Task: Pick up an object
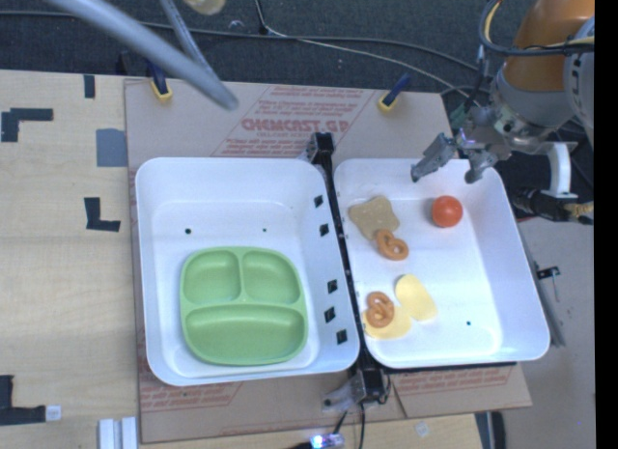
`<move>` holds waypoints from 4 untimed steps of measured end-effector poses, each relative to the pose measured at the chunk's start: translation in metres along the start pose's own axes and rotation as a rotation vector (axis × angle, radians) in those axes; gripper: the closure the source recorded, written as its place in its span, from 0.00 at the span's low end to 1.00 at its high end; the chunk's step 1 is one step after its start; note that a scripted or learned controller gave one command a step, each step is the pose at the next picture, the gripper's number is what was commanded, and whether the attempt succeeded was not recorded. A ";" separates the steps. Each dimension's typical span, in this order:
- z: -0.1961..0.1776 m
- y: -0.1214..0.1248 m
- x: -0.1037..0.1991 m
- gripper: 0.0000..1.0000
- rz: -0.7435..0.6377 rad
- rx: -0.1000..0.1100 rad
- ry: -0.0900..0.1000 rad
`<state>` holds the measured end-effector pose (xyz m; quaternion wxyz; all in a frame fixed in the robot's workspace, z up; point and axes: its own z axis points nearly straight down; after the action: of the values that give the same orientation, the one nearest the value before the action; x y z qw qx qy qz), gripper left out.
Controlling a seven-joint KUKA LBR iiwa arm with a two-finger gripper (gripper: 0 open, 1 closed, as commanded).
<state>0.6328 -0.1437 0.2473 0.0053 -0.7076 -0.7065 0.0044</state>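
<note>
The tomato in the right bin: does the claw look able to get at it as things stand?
Probably yes. The tomato sits apart from the other food pieces, with bare bin floor around it, and the open claw hangs just above and behind it with nothing in between.

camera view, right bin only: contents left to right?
Lower pretzel → tan bread slice → upper pretzel → pale yellow piece → red tomato. The first two sit close in horizontal position. The gripper hovers over the bin's far edge, fingers spread, holding nothing.
</note>
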 end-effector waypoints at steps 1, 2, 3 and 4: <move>-0.008 0.002 0.000 0.00 -0.003 -0.013 -0.002; 0.055 0.002 0.006 0.00 -0.003 -0.008 -0.002; 0.102 -0.005 0.004 0.00 -0.003 -0.008 -0.002; 0.151 -0.010 0.013 0.00 -0.003 -0.008 -0.002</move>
<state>0.6204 -0.1304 0.0964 0.0019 -0.7066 -0.7076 0.0023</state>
